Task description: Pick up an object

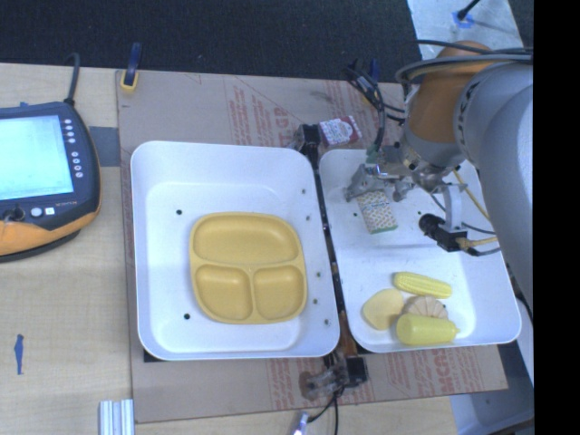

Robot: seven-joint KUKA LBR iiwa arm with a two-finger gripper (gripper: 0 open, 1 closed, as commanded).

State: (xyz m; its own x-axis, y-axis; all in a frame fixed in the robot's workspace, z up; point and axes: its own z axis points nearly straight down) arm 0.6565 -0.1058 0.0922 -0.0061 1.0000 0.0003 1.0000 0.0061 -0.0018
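I see a small speckled packet [376, 213] hanging just beneath my end effector [373, 188], fingers seemingly pinching its top edge over the right bin [489, 338]; such a thin hold may slip. Nearer the camera lie yellow toy foods [412, 306]. The left bin [154, 243] holds a yellow divided tray [246, 267].

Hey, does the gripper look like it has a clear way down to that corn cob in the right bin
Probably yes. The corn cob lies on top at the near end of the right bin, with nothing over it. The gripper hangs over the bin's far end, by a speckled block, with bare floor between.
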